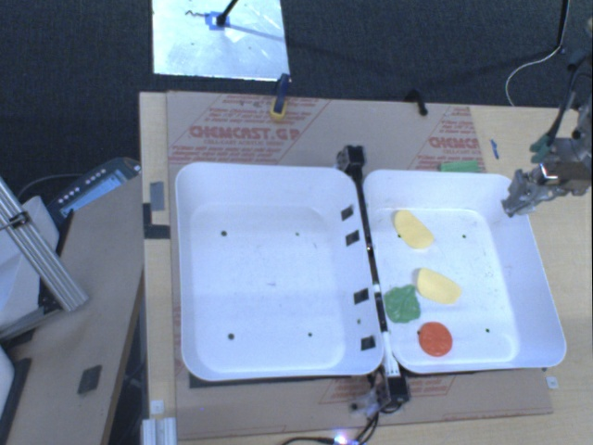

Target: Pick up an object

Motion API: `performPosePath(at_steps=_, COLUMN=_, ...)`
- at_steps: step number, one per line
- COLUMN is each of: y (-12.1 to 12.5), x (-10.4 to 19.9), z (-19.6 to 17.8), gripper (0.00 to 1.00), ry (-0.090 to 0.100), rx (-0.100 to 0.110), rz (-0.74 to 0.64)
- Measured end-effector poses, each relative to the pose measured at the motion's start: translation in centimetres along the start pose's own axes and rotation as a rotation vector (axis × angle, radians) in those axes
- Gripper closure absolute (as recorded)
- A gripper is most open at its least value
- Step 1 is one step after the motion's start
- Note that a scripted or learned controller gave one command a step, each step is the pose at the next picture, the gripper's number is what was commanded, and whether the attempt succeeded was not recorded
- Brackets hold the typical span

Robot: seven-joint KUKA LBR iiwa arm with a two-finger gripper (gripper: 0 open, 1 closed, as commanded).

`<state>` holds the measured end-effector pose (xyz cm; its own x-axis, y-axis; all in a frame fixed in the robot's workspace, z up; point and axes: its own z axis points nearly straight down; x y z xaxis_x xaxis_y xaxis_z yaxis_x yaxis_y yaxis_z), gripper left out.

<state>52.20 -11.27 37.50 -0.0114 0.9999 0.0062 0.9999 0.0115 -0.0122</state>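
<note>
Four small things lie in the right bin [519, 276], all toward its left half. Upper yellow piece [413, 229] sits alone, well apart from the rest. Lower yellow piece [437, 286] lies just beside a green piece [402, 303], the two near touching or touching; hard to say which. Red disc [435, 339] sits below them, close but apart. Left bin [269, 267] holds nothing to pick.

Gripper [519, 197] hangs over the right bin's upper right rim, well away from every item. Cannot tell whether it is released or clenched; nothing seen in it.

Judgement: approach step, no grasp begun. Best target looks like the upper yellow piece, since it has free space all round. Arm should travel left, centre over it, line up across its narrow width, then descend straight. The pieces look flat, so a shallow descent risks closing on air.
</note>
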Motion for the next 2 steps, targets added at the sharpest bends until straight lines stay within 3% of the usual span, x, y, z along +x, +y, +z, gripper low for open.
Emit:
performPosePath(at_steps=1, y=3.7, x=5.2, z=-14.1, gripper=1.00, ry=-0.007, rx=-0.031, rz=0.000)
performPosePath(at_steps=2, y=4.2, x=-1.5, z=-16.3, gripper=1.00, ry=-0.010, rx=-0.019, rz=0.015)
